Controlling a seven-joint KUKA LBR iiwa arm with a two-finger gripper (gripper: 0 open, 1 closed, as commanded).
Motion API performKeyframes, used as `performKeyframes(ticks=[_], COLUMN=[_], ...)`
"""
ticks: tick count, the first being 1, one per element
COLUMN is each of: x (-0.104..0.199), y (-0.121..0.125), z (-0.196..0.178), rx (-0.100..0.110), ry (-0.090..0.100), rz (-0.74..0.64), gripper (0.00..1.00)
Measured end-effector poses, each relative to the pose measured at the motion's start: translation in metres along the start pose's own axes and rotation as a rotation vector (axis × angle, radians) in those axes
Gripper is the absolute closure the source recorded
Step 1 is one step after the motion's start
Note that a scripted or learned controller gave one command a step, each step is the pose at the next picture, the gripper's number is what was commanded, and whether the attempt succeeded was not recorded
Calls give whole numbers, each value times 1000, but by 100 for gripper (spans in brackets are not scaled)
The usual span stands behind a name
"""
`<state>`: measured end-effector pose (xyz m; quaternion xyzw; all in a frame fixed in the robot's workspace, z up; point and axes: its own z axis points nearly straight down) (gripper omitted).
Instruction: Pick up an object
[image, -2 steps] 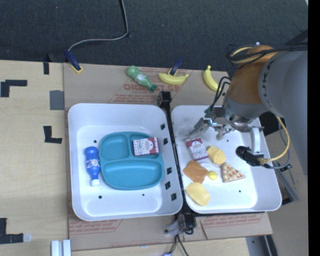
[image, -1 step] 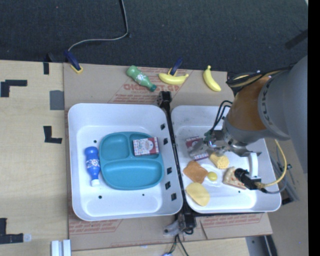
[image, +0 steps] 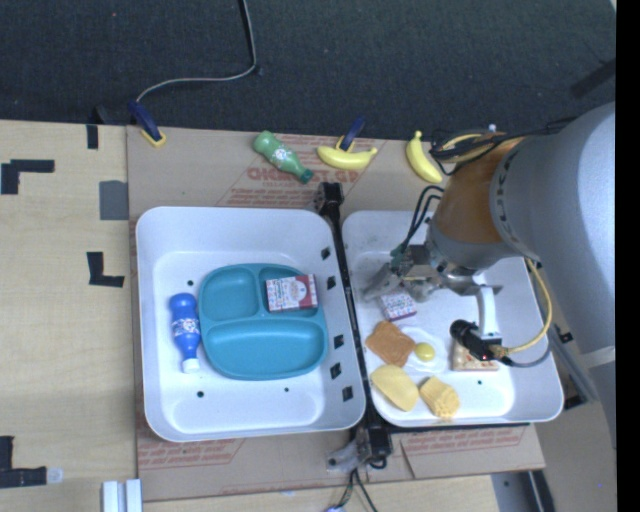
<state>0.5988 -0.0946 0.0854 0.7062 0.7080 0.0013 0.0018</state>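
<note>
My fingers (image: 388, 282), spread apart and empty, hang just above the small card (image: 397, 306) in the right bin (image: 540, 400). Flat against the floor, it may slip as I close.

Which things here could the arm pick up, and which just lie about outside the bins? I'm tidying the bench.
For the job:
gripper
small card
toast
potato
corn
blue bottle
blue tray
red packet

Lying about:
green bottle
two bananas
</note>
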Motion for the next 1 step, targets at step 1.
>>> performKeyframes(ticks=[1], x=[-1], y=[0], z=[-10], rx=[0], ry=[-1], rz=[1], gripper=[100])
